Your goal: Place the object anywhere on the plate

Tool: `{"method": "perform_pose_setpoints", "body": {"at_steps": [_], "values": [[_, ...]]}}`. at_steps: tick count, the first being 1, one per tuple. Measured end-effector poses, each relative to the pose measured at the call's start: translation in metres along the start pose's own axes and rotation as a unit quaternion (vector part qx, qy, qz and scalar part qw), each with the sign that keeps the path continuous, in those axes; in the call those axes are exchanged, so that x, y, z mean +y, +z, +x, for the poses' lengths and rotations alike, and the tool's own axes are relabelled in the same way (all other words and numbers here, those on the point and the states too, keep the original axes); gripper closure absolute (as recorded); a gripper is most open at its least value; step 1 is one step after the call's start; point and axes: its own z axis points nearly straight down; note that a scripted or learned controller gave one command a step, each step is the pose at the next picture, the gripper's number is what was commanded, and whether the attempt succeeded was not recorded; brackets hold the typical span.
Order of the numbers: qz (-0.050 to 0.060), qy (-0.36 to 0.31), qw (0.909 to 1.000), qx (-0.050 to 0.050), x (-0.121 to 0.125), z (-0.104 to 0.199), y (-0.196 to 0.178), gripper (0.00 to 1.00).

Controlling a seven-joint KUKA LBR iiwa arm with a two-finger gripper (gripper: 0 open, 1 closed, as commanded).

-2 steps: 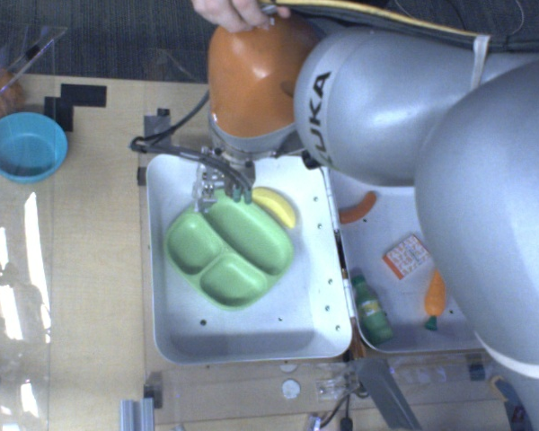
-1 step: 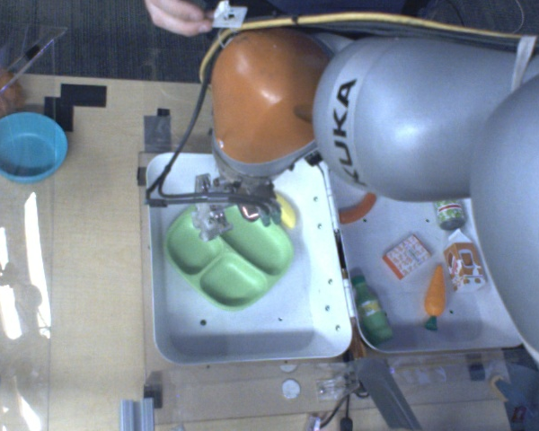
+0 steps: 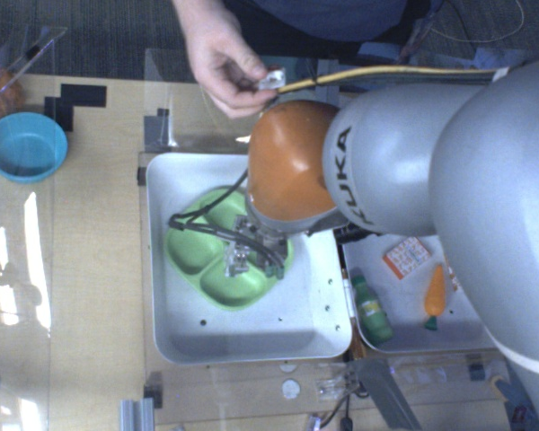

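Note:
A green divided plate (image 3: 198,251) lies in the left white bin (image 3: 251,339). My gripper (image 3: 242,259) hangs right over the plate's right half, below the orange wrist band (image 3: 287,173). Cables and the wrist hide the fingers, and no object is visible between them. In the right bin (image 3: 404,335) lie a green bottle (image 3: 371,308), an orange carrot (image 3: 435,294) and a small red-and-white packet (image 3: 406,257).
A person's hand (image 3: 225,61) holding a small metal piece hovers beyond the far edge of the left bin. A blue bowl (image 3: 25,146) sits on the bench at far left. The big grey arm (image 3: 467,196) covers most of the right bin.

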Motion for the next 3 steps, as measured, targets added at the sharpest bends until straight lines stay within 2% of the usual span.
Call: {"method": "perform_pose_setpoints", "body": {"at_steps": [1,2,3], "values": [[0.000,0.089,0.9960,-0.001,-0.033,-0.003,-0.212,1.00],[-0.003,0.081,0.9967,-0.002,-0.025,-0.001,-0.214,0.00],[0.002,0.077,0.9970,0.005,0.034,0.004,-0.112,0.00]]}}
